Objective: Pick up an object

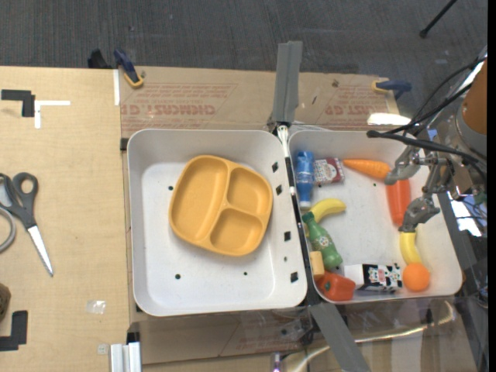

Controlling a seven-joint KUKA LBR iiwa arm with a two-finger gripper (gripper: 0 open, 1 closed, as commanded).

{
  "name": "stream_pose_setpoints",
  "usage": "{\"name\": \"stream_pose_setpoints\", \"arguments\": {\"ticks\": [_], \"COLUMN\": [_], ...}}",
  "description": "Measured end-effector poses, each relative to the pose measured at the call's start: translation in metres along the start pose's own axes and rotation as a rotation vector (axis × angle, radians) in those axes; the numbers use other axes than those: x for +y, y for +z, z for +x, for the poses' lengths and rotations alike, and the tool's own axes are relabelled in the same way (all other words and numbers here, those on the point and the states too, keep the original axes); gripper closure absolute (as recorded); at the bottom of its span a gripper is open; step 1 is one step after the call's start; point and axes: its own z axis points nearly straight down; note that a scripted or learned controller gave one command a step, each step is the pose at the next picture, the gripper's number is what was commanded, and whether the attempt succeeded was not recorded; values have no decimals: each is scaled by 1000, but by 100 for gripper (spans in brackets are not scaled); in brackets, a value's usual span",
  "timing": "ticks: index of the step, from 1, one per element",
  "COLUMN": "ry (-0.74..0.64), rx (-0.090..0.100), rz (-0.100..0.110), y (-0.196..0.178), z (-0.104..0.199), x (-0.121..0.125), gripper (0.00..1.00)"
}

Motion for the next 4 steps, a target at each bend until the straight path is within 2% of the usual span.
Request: {"name": "stream_pose_setpoints", "arguments": {"ticks": [1, 2, 3, 4], "ry": [37, 38, 29, 24], "rx": [0, -6, -2, -2], "rz": [0, 1, 0, 1], "y": [156, 191, 193, 193], "z": [8, -1, 9, 35], "x": [-61, -96, -95, -96], "gripper": [0, 0, 0, 0]}}
